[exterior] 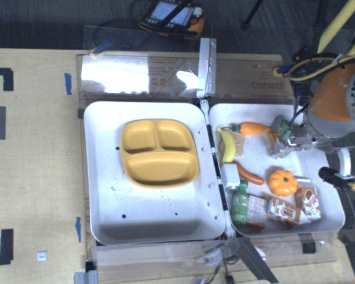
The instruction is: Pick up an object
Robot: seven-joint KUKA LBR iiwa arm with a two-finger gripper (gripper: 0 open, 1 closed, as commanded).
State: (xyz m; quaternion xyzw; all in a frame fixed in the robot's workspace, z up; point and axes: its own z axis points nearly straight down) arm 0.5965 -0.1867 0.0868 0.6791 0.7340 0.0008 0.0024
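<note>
The arm (337,99) runs off the right edge; claw (282,141) fingers unclear.

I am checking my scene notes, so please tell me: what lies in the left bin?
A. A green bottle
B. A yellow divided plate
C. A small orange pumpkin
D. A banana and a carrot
B: the yellow divided plate lies alone in the left bin, while the banana, pumpkin and green bottle lie in the right bin.

Carrot (255,128), orange with green top, lying flat near the far wall of my right bin (334,215)
</note>
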